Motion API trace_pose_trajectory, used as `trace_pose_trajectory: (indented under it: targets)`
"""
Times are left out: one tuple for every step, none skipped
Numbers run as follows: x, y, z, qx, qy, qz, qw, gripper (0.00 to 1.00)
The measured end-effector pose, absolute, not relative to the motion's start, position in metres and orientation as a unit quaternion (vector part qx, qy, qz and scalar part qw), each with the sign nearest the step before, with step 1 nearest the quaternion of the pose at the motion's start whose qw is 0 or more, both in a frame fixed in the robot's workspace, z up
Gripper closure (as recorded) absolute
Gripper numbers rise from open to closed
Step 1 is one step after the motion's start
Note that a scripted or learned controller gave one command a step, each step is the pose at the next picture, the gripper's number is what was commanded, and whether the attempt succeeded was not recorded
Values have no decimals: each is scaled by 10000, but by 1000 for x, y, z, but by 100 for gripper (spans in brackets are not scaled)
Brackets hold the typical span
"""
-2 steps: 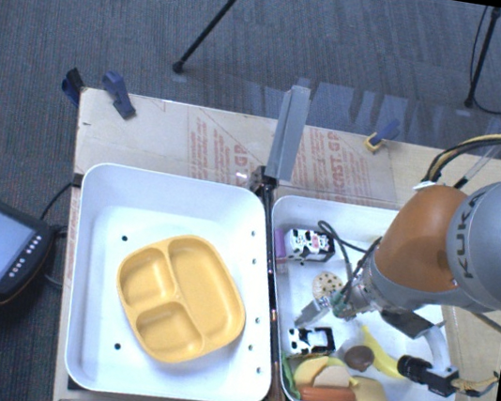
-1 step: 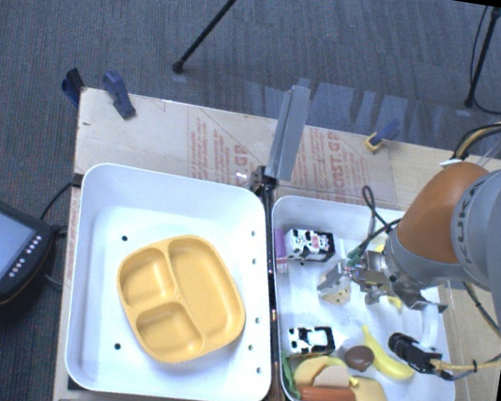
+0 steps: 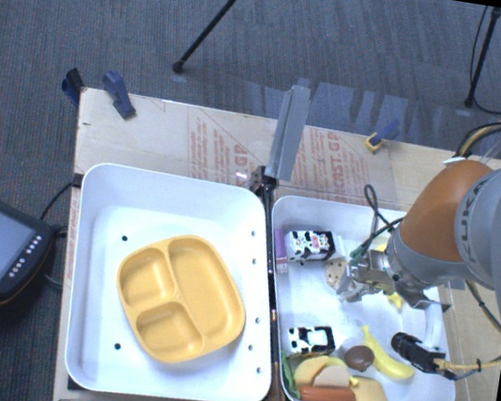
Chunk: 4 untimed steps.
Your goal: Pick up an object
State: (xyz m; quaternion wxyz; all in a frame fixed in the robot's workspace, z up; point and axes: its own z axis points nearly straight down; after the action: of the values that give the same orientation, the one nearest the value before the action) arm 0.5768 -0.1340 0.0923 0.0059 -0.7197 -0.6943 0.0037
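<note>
Likely target: small tan block (image 3: 335, 274), spotted like a die, in the right bin (image 3: 442, 398), upper middle of its floor. The task names no particular object; this choice is a judgement from closeness.
Tool: tool (image 3: 356, 287) sits low over the same bin, just right of the tan block. No object is visibly held.
Tool state: cannot tell whether open or closed; the wrist body hides it from this angle.
Deciding relation: the block lies immediately to frame-left of the tool and slightly higher in the frame. Contact cannot be confirmed. The block looks roughly cubic, with no long axis to align to. The next move probably needs only a short shift toward frame-left.
Arm: single arm (image 3: 475, 223), entering from the frame's right; no other arm to weigh.
Other candidates, right bin: two cow-patterned boxes, one (image 3: 308, 243) above and left of the block, one (image 3: 311, 339) below it. One banana (image 3: 387, 361), long axis running upper left to lower right, below and right of the tool. One brown round piece (image 3: 358, 358) touching the banana. One sausage (image 3: 327, 395) at the bottom edge, amid pale food pieces too crowded to count.
Left bin: left bin (image 3: 100, 217) holds one yellow plate (image 3: 180, 298) with three compartments.
Counter: counter (image 3: 176, 135) carries two bins side by side.
</note>
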Motion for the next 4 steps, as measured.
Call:
trace_pose_trajectory:
  targets:
    - [577, -134, 92, -7196, -6944, 40, 61, 0]
    - [620, -210, 178, -7410, -6715, -5, -23, 0]
    - [595, -142, 191, -7479, -6638, 10, 25, 0]
    - [591, -208, 101, -6962, -7178, 22, 51, 0]
